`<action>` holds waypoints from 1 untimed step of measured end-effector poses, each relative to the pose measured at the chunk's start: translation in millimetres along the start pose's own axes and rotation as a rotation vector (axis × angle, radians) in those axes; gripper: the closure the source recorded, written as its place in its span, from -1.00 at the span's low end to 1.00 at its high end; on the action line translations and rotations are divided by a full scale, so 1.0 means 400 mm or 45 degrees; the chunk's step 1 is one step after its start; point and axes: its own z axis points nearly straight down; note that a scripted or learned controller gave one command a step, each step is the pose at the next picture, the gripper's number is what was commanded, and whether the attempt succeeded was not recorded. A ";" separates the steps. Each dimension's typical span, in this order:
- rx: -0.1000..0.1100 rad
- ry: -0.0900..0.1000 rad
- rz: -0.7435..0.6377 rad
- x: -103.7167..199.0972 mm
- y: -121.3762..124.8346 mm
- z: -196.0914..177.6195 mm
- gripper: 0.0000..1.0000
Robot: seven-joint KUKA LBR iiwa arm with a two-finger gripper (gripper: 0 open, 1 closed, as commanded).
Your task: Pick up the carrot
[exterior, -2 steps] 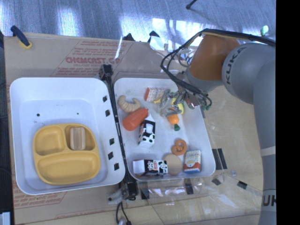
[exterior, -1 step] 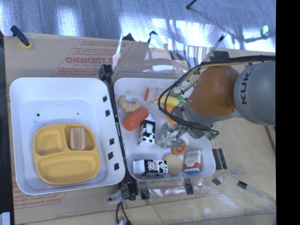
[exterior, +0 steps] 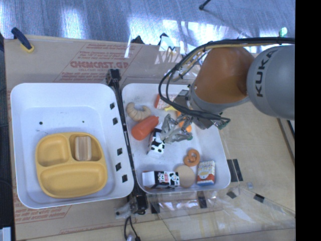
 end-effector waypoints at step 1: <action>0.001 0.000 -0.005 -0.004 0.000 -0.023 1.00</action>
